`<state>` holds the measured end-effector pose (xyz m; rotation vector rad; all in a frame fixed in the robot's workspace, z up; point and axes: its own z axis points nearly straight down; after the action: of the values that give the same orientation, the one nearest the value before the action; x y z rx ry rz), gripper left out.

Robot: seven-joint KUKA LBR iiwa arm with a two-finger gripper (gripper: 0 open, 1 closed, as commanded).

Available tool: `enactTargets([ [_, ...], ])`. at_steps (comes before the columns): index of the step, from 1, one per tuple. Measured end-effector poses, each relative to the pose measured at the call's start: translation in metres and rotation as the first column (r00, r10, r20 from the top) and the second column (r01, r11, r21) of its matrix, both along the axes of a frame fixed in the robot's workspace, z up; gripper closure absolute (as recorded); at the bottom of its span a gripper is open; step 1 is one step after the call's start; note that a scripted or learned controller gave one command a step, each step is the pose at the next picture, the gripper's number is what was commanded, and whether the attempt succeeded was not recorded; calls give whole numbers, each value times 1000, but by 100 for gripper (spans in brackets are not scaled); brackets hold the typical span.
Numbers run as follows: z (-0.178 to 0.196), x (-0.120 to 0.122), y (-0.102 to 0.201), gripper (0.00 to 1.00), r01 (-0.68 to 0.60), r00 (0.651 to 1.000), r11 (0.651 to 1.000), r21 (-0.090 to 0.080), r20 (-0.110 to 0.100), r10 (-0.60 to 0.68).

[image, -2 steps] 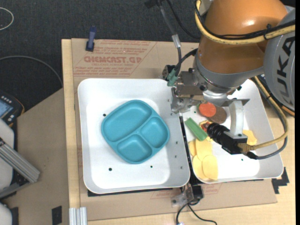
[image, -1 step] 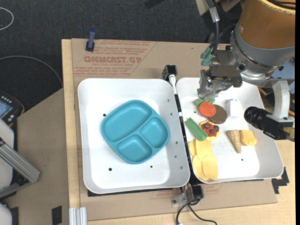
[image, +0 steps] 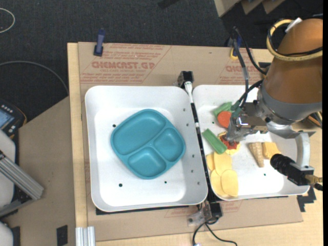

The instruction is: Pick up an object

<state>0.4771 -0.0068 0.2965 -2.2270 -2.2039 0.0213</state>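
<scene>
You are looking down on a tabletop (image: 128, 60) covered in brown cardboard, with two shallow white bins side by side. The left bin (image: 102, 178) holds a teal divided plate (image: 148, 143), lying flat near its middle. The right bin (image: 277, 186) holds a cluster of toy food: a green piece (image: 213, 140), a red-orange piece (image: 224, 118), yellow slices (image: 224, 174) and a tan cone-shaped piece (image: 256, 153). Your arm (image: 294, 70) reaches in from the right, and the tool (image: 233, 136) hangs low over the red and green pieces. You cannot tell whether it grips anything.
</scene>
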Motion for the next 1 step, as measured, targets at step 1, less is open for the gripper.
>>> enactTargets([
  [1, -42, 1, 67, 100, -16, 1000, 1000, 5, 8, 16],
])
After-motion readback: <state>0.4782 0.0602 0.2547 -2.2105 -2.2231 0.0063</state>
